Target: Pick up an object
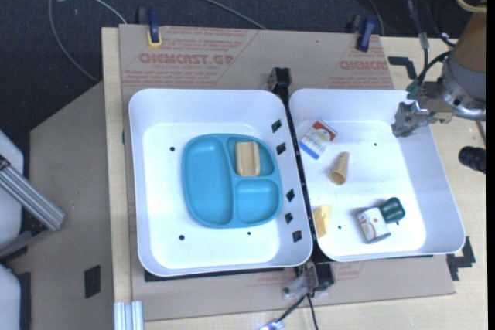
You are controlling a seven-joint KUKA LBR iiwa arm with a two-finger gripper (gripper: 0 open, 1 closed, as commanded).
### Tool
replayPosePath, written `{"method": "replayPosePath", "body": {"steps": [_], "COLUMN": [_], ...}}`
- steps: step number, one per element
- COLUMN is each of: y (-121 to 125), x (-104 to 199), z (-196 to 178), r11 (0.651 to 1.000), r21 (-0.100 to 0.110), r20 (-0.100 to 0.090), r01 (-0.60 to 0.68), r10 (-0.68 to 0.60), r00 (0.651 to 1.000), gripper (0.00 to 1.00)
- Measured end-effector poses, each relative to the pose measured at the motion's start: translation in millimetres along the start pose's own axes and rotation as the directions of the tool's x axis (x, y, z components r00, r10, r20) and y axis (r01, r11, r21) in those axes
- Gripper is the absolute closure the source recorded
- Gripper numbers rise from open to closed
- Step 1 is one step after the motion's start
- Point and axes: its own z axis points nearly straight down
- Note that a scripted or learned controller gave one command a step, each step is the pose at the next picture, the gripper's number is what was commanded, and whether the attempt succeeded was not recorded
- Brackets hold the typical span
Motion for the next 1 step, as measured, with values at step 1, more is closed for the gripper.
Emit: {"method": "replayPosePath", "body": {"steps": [1], "y": [1.8], "x": [-0.2], "z": [-54.2], "r11": [1.0], "r21": [-0.001], "r20": [0.0], "r01": [0.0], "r10": [0.0], "r00": [1.0], "gripper": [1.0]}}
